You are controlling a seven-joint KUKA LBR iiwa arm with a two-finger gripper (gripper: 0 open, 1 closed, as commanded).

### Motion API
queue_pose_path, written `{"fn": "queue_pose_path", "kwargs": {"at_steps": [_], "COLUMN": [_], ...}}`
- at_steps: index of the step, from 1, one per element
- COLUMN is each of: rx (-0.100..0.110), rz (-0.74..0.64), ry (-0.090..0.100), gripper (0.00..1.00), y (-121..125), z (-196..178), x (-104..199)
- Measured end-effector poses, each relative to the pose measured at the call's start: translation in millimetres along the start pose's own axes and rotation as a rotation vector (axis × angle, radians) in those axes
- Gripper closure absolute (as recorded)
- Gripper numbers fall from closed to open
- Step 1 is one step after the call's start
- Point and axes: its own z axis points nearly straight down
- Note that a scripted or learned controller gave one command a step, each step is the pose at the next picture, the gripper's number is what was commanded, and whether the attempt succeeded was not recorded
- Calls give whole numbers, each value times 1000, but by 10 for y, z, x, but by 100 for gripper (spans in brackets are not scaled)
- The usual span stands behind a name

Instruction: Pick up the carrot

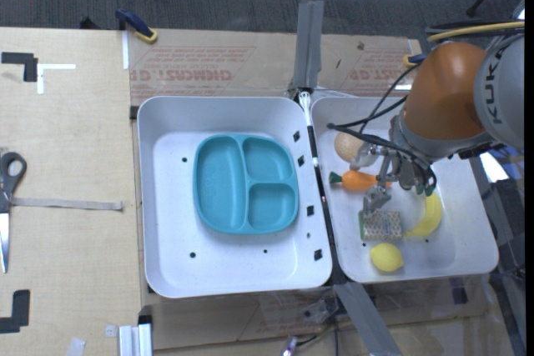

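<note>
I see the carrot [360, 180] lying in the right bin [467, 254], near its left wall. The jaws [385, 183] hang just beside it; I cannot tell their opening, so lifting remains.

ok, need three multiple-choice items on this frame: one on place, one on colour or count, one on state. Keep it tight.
1. Which bin holds the carrot?
A. the right bin
B. the left bin
C. neither, it lies on the bench

2. What colour is the divided tray?
A. red
B. teal blue
C. black

3. How do the tray's compartments stand?
A. each holds fruit
B. one holds the carrot
C. all bare

Answers:
1. A, the carrot lies in the right bin near the divider, beside the gripper.
2. B, the tray in the left bin is teal blue.
3. C, nothing lies in any of the three compartments.
</note>
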Motion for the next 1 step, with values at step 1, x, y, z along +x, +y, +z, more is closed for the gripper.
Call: {"fn": "queue_pose_path", "kwargs": {"at_steps": [1], "rx": [-1], "rz": [-5], "ry": [8], "gripper": [0], "y": [5], "z": [14], "x": [-58]}}
